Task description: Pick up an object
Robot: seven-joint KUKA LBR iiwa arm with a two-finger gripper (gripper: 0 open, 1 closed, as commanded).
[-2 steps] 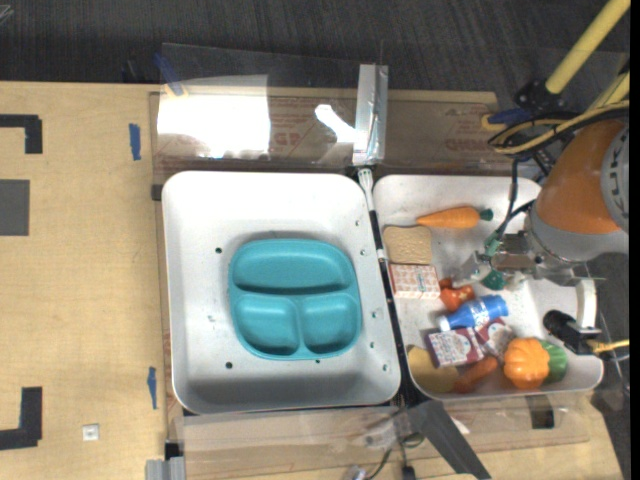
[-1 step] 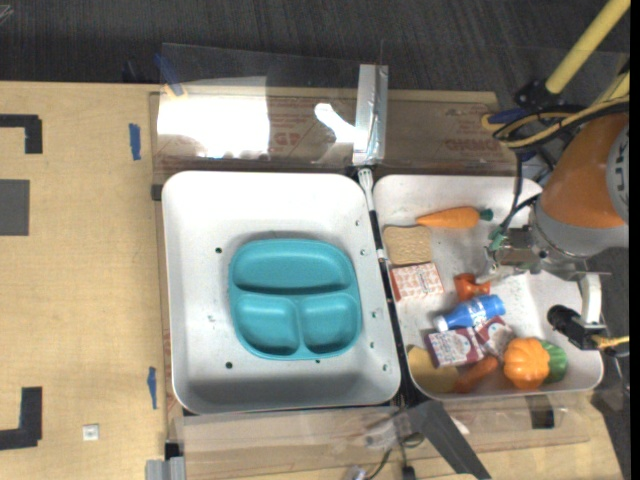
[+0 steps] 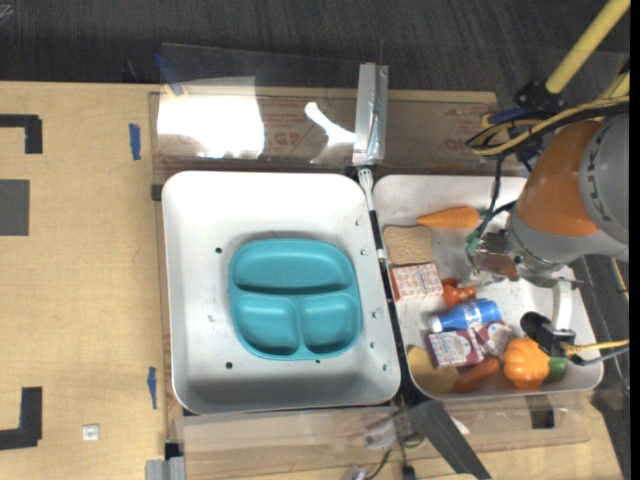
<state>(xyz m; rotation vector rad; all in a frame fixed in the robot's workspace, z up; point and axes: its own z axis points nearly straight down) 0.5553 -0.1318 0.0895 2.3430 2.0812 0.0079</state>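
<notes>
Hand (image 3: 492, 260), its grip state impossible to tell, hangs low over the cluttered right bin (image 3: 400, 190), poised above a blue bottle (image 3: 468, 317) among toy food, while the teal tray (image 3: 294, 297) fills the left bin (image 3: 190, 268).

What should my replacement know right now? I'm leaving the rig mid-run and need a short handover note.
Gripper: low in the right bin, among the items; nothing seen held.
Things: carrot at the bin's far side, blue bottle mid-bin, orange pumpkin-like toy at the near right. Teal divided tray lies in the left bin.
Done: no pick visible.
Left: grasp and lift one object.
</notes>
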